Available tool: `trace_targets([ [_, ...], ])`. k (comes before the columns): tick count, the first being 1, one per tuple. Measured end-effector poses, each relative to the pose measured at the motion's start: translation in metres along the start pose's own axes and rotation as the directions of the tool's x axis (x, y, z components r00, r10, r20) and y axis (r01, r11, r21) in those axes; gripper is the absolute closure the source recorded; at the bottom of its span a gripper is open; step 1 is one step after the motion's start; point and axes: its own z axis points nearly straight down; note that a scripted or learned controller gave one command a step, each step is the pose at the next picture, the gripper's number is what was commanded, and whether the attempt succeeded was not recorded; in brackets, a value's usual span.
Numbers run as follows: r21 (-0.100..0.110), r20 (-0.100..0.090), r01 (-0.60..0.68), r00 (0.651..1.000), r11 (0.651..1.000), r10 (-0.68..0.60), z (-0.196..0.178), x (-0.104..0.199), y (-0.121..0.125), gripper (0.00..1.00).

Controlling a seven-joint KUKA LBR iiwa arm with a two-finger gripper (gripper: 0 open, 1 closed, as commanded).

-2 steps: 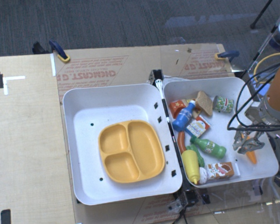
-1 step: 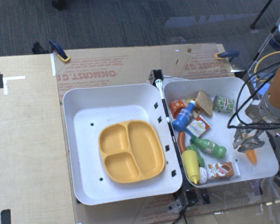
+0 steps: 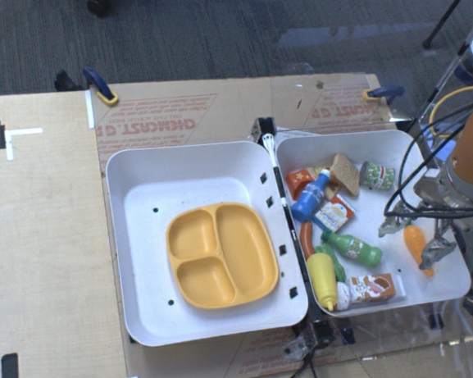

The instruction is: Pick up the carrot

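The carrot [image 3: 414, 243], small and orange, lies on the floor of the right bin [image 3: 397, 141] near its right wall. My gripper [image 3: 409, 243] reaches in from the right and hangs low over it. Its two dark fingers [image 3: 387, 228] stand apart, one on each side of the carrot, so it is open. The carrot rests between them and I cannot tell whether either finger touches it.
Left of the carrot lie a green bottle [image 3: 354, 249], a yellow mustard bottle [image 3: 322, 278], a carton [image 3: 369, 288], a blue bottle [image 3: 307, 199], a bread slice [image 3: 345, 174] and a green can [image 3: 377, 175]. The left bin [image 3: 137, 176] holds a yellow divided plate [image 3: 222, 254].
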Motion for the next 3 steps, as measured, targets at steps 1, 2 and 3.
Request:
trace_targets([
  [1,0.010,-0.019,-0.035,0.999,0.999,0.036,0.0309,0.0263,0.0129,0.00],
  [2,0.009,-0.015,-0.033,0.999,0.999,0.033,0.0245,0.0225,0.0126,1.00],
  [3,0.009,-0.016,-0.032,0.999,0.999,0.032,0.0245,0.0225,0.0126,0.00],
])
